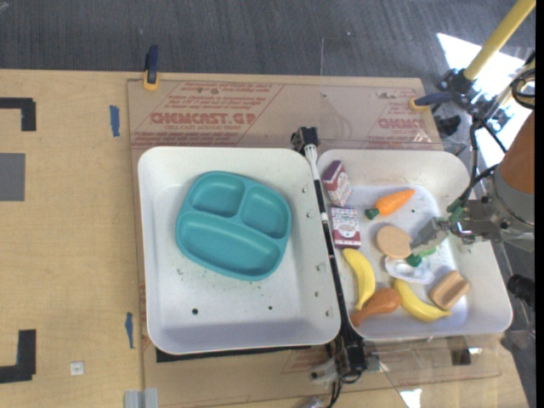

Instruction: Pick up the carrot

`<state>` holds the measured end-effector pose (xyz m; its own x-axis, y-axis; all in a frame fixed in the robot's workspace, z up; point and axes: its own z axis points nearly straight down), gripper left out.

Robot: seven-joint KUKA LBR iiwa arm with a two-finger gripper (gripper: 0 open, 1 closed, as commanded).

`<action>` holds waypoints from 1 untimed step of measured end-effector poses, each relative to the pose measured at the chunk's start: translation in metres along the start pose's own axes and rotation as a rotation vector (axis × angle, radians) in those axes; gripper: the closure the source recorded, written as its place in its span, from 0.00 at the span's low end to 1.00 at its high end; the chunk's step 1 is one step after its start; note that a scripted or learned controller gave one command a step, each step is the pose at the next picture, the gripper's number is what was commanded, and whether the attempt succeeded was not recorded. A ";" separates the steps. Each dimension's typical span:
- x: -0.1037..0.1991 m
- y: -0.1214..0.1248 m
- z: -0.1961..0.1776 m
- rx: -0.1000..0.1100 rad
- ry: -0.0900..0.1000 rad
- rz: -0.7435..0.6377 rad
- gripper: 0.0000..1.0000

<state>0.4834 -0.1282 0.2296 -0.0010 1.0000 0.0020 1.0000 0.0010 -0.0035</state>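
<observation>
The small orange toy carrot with its green top (393,201) lies left and far of the two-finger gripper (427,238), long axis slanting left-right; whether the gripper is apart or together I cannot tell.

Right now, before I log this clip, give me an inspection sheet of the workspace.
Surface: wooden bench bearing two white bins; left bin, right bin.
Job's things: carrot lies in the right bin's upper half, untouched.
Clutter: teal plate in the left bin; two bananas, two small cartons, round cookie, bread piece in the right bin.
Grippers: gripper low over the right bin, right of the cookie.
Cables: black cables near the arm.
Surroundings: grey floor.
</observation>
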 end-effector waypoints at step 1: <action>-0.004 0.054 0.133 -0.007 -0.002 0.031 0.00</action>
<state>0.5365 -0.1321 0.0961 0.0301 0.9995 0.0001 0.9995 -0.0301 0.0033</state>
